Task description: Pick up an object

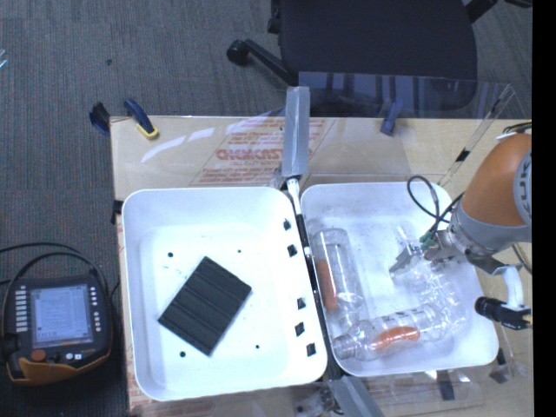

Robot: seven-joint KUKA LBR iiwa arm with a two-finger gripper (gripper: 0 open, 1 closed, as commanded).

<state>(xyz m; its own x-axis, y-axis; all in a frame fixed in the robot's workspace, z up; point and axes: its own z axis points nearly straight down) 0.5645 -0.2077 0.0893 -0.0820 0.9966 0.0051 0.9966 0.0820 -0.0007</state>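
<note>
Two shallow white bins sit side by side on the table (pixel 208 146), divided by a grey bar (pixel 296 137) that runs toward the table's far edge.

The left bin (pixel 143 224) holds a flat black ribbed pad (pixel 205 305), lying at an angle near the bin's middle, slightly toward its near edge.

The right bin (pixel 347 200) holds two clear plastic bottles. The first clear bottle (pixel 334 268) lies along the bin's left wall, pointing from the far side toward the near side, with an orange-red item visible inside it. The second clear bottle (pixel 395 335) lies along the near edge of the same bin, its cap end toward the near-left corner, and also shows an orange item inside. The two bottles meet close to that near-left corner.

The arm (pixel 499 194), orange-banded, enters over the right edge of the right bin. Its end effector (pixel 415 257) is down inside that bin, in its right half, above and beside crumpled clear plastic (pixel 439 289). Whether the end effector is spread or closed cannot be told, since glare and transparent material obscure it.

A handheld control pendant (pixel 56 320) lies on the carpet left of the table, and an office chair (pixel 373 33) stands beyond the table's far edge.
</note>
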